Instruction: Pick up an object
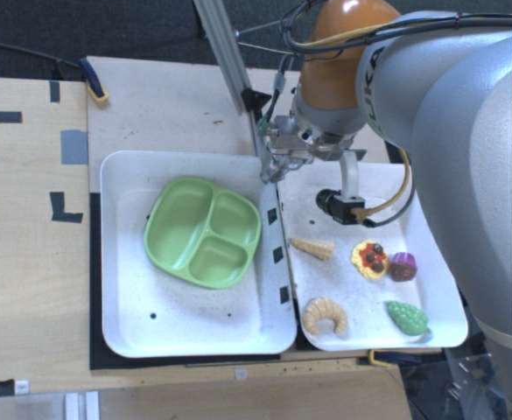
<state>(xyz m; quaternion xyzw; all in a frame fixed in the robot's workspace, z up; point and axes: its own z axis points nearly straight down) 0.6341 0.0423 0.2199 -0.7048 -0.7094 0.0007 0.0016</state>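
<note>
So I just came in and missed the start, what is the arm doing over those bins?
The grey arm reaches in from the right, its gripper hovering over the divider at the far end of the two white bins. Nothing is visibly held. The left bin holds a green divided plate. The right bin holds a croissant, a cone, a fruit tart, a purple piece and a green piece.

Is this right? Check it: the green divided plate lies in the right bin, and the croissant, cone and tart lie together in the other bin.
Not quite. The camera view shows the green divided plate in the left bin, not the right one. The croissant, cone and tart do lie together in the other bin, the right bin.
</note>
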